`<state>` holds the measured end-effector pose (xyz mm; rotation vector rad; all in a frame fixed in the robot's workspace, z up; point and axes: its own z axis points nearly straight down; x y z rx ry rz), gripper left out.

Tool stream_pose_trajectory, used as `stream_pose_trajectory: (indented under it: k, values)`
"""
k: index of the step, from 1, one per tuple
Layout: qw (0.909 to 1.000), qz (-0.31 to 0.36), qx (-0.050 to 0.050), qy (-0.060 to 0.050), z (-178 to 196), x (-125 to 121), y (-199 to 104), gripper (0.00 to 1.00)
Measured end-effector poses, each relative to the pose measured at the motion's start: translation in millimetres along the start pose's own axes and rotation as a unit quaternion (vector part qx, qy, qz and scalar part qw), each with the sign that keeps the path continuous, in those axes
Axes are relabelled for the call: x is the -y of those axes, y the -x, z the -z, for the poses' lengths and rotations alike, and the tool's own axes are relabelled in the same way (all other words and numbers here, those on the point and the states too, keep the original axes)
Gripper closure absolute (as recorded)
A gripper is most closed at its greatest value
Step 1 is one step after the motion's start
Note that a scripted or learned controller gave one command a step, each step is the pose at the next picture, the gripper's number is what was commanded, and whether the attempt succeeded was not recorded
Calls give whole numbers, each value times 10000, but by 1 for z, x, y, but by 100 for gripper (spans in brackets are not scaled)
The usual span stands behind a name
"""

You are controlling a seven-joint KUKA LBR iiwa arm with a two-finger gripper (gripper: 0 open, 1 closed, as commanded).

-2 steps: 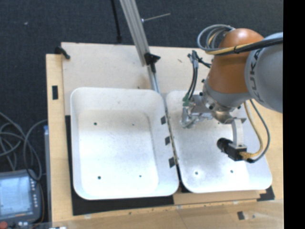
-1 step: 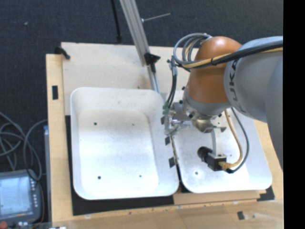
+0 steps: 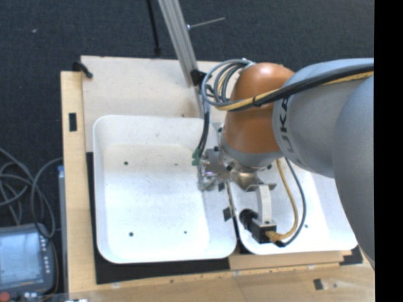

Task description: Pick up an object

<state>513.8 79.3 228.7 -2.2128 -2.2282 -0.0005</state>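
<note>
Two white bins (image 3: pixel 157 187) share the bench (image 3: pixel 72 168); one pincer (image 3: pixel 211 180) hangs between them, its grip state indiscernible.

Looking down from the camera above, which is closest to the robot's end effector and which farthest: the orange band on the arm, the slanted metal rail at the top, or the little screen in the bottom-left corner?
Measured from the end effector, over the seam between the two bins:
1. The orange band, just above it on the arm.
2. The metal rail, farther up, slanting towards the top edge.
3. The screen, far off at bottom left, beside the bench.

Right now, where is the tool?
In the camera view the tool sits over the ridge between the left bin and right bin.
</note>
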Motion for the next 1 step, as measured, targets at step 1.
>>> stream_pose_trajectory:
  k: [1]
  values:
    - [10000, -39, -5, 10, 0, -1, 2, 0]
